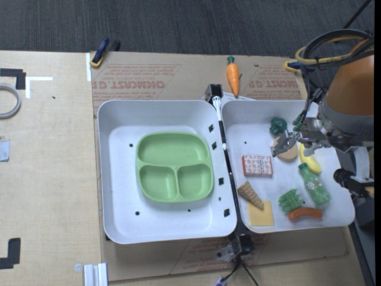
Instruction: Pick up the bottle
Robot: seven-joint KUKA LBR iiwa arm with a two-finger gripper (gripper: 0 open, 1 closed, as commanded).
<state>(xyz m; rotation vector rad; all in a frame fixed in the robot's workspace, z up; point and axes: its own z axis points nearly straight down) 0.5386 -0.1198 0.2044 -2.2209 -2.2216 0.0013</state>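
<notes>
Camera view: bottle (314,185) lying flat in the right bin (339,219).
Cap points up-left, long axis slanting toward the near-right. Jaws (284,146) hover beside it; can't tell their state.

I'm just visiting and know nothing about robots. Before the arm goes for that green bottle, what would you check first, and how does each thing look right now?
1. Bottle in sight: ok. The green bottle lies in the right bin, near its right side.
2. Gripper over the bottle: not ok. The gripper is up and to the left of it, by the tan round piece.
3. Gripper holds nothing yet: cannot tell.
4. Room around the bottle: not ok. The yellow banana, green leafy piece and red sausage crowd it.
5. Bottle upright: not ok. It lies on its side.
</notes>
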